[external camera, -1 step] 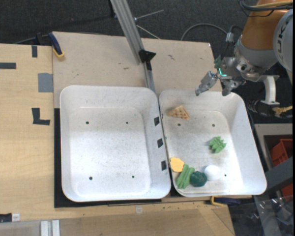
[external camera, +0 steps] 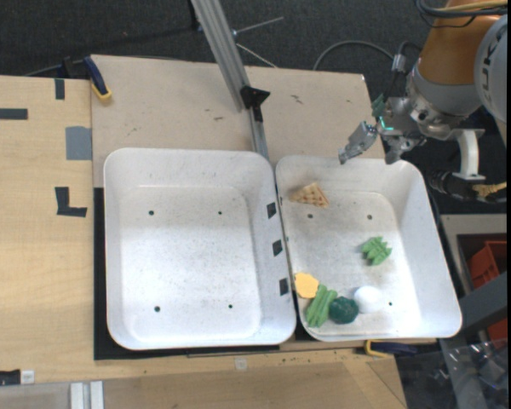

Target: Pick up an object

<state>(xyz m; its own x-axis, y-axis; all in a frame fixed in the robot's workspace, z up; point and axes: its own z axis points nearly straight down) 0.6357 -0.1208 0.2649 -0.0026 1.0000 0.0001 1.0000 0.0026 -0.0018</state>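
Right now I see the arm (external camera: 460,41) reaching in from the right, its orange band high in the corner, with the pincer (external camera: 373,145) hanging over the far rim of the right bin (external camera: 434,254). One grey finger (external camera: 354,147) slants down to the left and a darker one sits beside it to the right; there is a clear gap between them, so I read the pincer as parted, and nothing sits in that gap. I cannot tell whether the tips touch the rim or hover just above it. All the things lie in the right bin. A tan wedge (external camera: 310,196) sits near the far left corner, closest to the pincer but apart from it. A small green leafy piece (external camera: 376,250) lies toward the right side, on its own. Along the near edge there is a cluster: a yellow piece (external camera: 306,285) against the left wall, a light green stalk (external camera: 320,306) just beside it, a dark green lump (external camera: 343,310) touching the stalk, and a white ball (external camera: 368,297) right next to the lump. The left bin (external camera: 119,245) adjoins the right one on the table (external camera: 34,228), and a grey metal pole (external camera: 226,45) slants down from the top to the far end of the seam between them.
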